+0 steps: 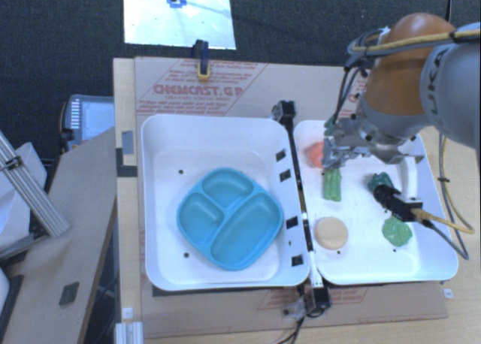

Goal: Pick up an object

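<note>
While the grey arm [443,72] with its orange band reaches in over the right bin [432,260], its gripper [336,156] hangs low at that bin's upper left, just beside an orange-red piece [314,153] and right above a light green stick-shaped piece [331,185]; I cannot tell from here how it is set or whether it has hold of anything. Also in that bin lie a round tan disc [331,232], a dark green piece [379,182] and a light green lump [396,231], well apart from each other. The left bin [161,260] holds a blue divided plate [229,218].
</note>
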Controlling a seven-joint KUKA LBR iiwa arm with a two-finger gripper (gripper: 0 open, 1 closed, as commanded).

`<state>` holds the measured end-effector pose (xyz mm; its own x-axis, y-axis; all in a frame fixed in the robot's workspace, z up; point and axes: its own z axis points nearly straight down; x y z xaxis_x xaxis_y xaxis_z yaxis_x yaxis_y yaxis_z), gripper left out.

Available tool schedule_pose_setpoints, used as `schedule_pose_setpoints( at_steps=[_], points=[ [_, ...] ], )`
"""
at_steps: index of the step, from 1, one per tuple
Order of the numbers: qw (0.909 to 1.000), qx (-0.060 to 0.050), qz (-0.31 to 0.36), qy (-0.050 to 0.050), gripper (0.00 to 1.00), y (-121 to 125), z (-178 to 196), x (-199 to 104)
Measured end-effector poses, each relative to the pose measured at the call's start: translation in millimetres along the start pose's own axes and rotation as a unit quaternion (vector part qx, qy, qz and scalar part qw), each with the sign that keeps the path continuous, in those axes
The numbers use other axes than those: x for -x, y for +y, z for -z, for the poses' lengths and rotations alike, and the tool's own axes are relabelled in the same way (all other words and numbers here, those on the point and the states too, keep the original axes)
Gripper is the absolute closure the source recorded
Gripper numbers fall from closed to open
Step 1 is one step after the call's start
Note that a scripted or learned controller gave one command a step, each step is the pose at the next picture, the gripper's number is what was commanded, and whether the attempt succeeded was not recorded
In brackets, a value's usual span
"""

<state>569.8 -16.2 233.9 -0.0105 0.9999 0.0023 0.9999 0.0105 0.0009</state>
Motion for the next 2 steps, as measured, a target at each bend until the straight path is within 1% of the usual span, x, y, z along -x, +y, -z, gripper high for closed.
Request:
schedule_pose_setpoints(
  at_steps=[1,2],
  points=[
    [1.0000,0.000,0.000,0.000,1.00,8.1,0.1,-63.8],
    [1.0000,0.001,-0.001,0.000,1.00,24.4,-3.5,-109.8]
  ],
)
